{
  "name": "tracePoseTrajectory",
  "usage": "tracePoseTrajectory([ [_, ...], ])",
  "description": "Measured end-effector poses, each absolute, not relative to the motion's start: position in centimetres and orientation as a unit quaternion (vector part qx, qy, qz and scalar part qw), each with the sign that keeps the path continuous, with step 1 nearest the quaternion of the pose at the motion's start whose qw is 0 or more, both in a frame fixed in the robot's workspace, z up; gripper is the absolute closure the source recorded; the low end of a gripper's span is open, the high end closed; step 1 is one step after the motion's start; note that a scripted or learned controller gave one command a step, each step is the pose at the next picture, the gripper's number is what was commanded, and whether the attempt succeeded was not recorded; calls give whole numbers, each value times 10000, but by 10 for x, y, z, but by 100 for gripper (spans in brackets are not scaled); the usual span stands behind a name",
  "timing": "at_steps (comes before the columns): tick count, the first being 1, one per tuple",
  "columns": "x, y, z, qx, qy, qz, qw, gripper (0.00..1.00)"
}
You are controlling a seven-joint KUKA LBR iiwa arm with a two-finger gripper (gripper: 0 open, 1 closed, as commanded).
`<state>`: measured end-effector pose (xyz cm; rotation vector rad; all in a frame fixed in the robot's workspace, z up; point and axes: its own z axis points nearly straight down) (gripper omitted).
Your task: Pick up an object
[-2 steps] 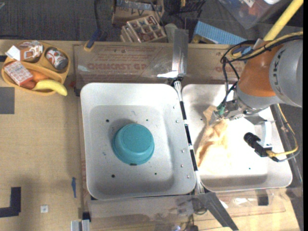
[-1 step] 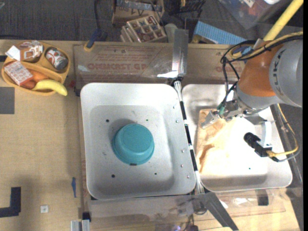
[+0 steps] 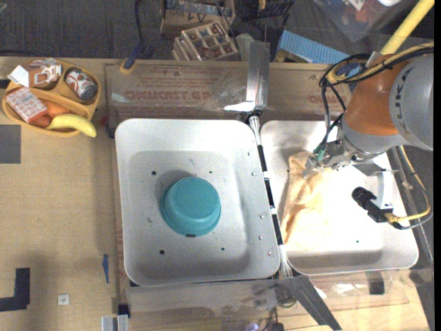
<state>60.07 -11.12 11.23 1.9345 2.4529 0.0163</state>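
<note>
the pincer (image 3: 321,158), whose grip i cannot tell, sits at the top end of a tan cloth (image 3: 301,195) trailing below it in the right bin (image 3: 386,254); likely light, limp, best pinched at a bunched fold.

Two white bins (image 3: 131,143), one teal bowl (image 3: 191,206) (upturned), one tan cloth (image 3: 302,195).
</note>
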Motion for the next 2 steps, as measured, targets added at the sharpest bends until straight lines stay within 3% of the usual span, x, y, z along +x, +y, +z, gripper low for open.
tracePoseTrajectory([
  [1,601,-111,112,6192,7851,53,88,0],
  [2,622,-101,90,6439,7651,22,45,0],
])
